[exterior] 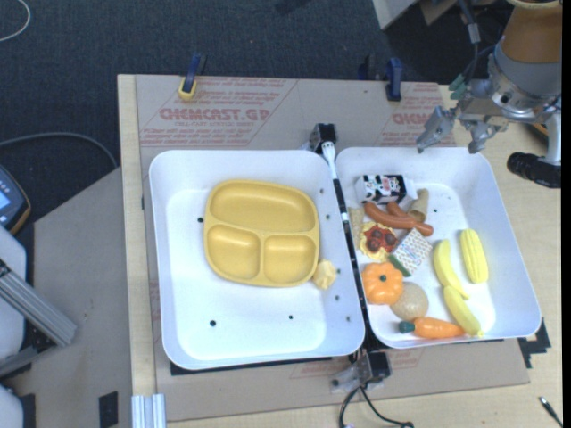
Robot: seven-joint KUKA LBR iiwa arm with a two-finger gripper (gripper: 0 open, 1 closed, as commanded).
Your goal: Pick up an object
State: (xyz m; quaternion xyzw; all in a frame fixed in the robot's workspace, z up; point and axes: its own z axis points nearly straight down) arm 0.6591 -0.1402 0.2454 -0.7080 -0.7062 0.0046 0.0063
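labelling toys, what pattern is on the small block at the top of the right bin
Black and white patches, cow-like, on the block; camera view.

Bare floor around the yellow plate [261,232]; right bin [500,205] crowded, perhaps free along its far wall

Red print on the brown board [268,105] under the bins reads "CHEMCAST G.P", big letters, at 12 o'clock of the left bin [174,239]. Smaller red lines above and below it are too fine to read. Same red print repeats on the board at 12 o'clock of the right bin [504,230], partly cut off and illegible. Black-and-white packet [383,186] in the right bin carries a pattern, no legible txt.
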